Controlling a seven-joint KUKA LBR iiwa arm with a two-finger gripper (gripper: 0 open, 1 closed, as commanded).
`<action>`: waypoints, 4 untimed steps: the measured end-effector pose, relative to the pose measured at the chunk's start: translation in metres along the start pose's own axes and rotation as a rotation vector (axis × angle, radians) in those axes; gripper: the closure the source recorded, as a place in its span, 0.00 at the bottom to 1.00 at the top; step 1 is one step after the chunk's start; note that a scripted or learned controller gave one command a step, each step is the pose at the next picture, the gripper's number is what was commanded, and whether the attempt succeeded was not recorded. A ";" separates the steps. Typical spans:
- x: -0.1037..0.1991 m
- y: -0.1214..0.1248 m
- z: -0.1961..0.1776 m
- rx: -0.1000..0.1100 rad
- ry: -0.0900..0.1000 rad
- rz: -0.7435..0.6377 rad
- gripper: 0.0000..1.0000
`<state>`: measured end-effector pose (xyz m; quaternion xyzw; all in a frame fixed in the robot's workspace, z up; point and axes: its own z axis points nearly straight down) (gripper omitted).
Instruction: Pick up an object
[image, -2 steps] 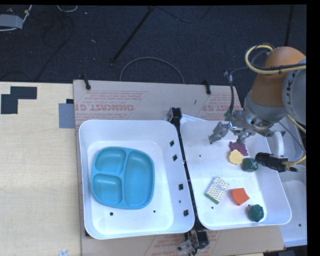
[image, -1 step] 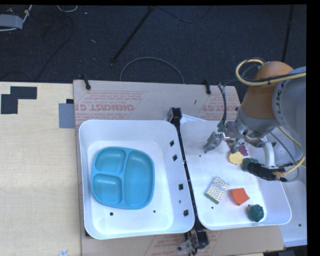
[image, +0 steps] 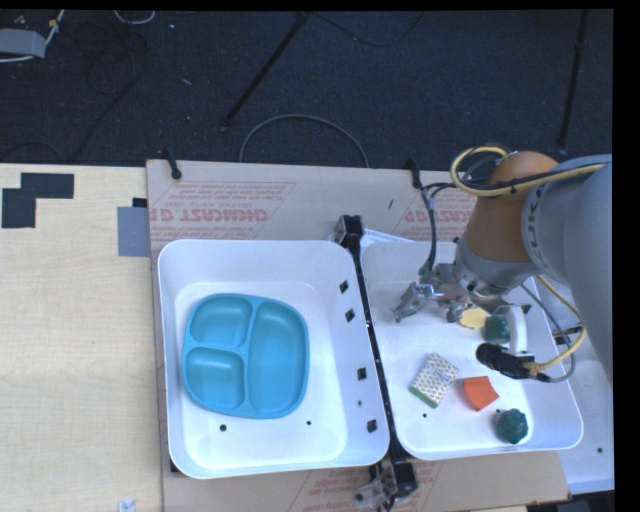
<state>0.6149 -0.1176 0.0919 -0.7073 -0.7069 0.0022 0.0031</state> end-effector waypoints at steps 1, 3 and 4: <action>-0.001 0.001 -0.013 -0.002 0.000 0.003 1.00; 0.003 0.004 -0.119 -0.010 -0.001 -0.001 1.00; 0.001 0.005 -0.154 -0.010 -0.001 -0.002 1.00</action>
